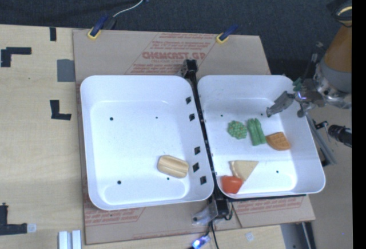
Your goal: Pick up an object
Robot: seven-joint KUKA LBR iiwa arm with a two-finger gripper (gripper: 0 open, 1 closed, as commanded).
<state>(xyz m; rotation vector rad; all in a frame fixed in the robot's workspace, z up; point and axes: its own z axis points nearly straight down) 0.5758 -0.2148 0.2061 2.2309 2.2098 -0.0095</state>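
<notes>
End effector (284,102) hovers over the right bin's (297,185) upper right edge, gripping nothing.
Its fingers seem spread apart, though the view is small. Below-left of it, mid-frame, lie a green floret (237,129), a green pod (255,131) and an orange piece (278,141); a tan wedge (244,169) and red piece (231,184) hug the lower edge. The left bin (108,99) offers wide open floor around a bread roll (172,166).

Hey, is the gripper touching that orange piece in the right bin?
Apart. In the camera view the gripper sits up and left of the orange piece, with bare white bin floor between them.
</notes>
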